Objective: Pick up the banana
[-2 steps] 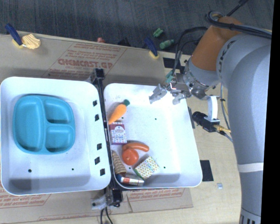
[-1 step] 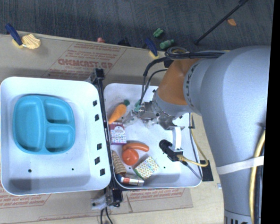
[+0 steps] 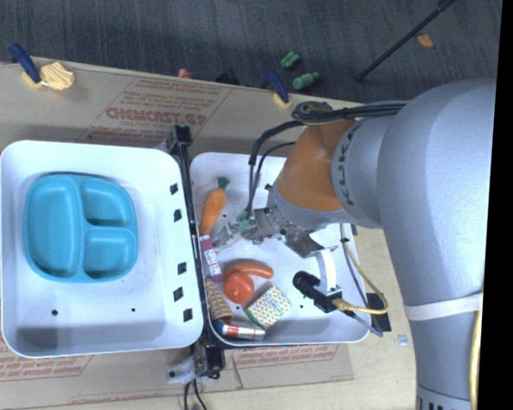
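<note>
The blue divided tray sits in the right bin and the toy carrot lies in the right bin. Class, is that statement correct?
Not quite. The camera view shows the blue divided tray in the left bin, not the right one. The toy carrot does lie in the right bin.

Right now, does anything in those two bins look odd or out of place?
Yes: the task names a banana, yet none can be made out. The right bin holds a carrot, a tomato and small clutter; the left bin holds a blue tray.
</note>
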Controlling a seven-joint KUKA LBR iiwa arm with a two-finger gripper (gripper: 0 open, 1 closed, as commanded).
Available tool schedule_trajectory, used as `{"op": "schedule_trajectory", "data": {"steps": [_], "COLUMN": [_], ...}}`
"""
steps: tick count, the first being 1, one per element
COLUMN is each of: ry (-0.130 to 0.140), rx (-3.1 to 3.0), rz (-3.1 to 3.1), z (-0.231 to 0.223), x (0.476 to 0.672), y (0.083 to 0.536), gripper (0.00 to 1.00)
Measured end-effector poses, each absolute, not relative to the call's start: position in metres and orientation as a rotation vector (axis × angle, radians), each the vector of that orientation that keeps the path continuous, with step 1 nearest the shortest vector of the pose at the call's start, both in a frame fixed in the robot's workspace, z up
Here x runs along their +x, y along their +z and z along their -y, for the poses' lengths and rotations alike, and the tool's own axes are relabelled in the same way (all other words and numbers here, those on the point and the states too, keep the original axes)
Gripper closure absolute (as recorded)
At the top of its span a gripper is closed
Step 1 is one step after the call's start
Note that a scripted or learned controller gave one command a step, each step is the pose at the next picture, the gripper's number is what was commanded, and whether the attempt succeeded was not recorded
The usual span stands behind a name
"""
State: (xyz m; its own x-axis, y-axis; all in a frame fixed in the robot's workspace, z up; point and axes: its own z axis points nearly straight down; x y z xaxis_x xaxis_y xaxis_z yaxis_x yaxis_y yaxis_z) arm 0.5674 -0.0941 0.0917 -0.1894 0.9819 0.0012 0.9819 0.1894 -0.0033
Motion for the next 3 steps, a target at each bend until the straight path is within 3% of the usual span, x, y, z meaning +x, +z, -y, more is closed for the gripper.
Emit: {"op": "schedule_trajectory", "data": {"steps": [1, 2, 3], "ry": [0.004, 0.008, 0.011], "rx": [-2.411, -2.462, -2.455], "rz": [2.01, 1.944, 1.949], "z": [-0.015, -0.03, -0.031], "x": [0.527, 0.483, 0.484], "y": [0.191, 0.21, 0.219], "gripper": [0.0, 0.0, 1.0]}}
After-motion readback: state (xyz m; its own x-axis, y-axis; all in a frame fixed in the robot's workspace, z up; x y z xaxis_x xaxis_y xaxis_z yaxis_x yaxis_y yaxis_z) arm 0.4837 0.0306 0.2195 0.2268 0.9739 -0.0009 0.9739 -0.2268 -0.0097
